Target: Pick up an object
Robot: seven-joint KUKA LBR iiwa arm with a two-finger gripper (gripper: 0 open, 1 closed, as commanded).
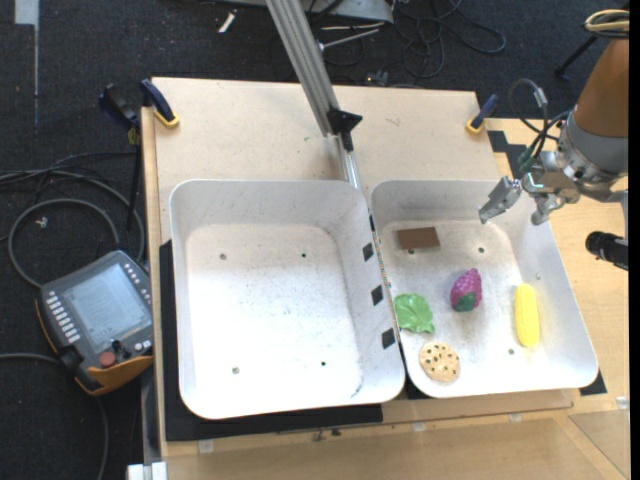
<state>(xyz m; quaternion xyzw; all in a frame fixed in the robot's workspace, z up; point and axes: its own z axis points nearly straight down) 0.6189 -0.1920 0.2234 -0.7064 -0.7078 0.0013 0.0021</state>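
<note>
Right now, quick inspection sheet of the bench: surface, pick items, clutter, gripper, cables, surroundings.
Surface: wooden bench bearing left bin and right bin, side by side.
Job's things: all in the right bin: brown block, purple fruit, yellow corn, green leaf, cookie.
Clutter: nothing seen in the bins beyond these.
Gripper: gripper open above the right bin's far right corner, nothing between its fingers.
Cables: loose cables on the floor behind the bench.
Surroundings: teach pendant on the floor at left; clamps at the bench's back corners.
</note>
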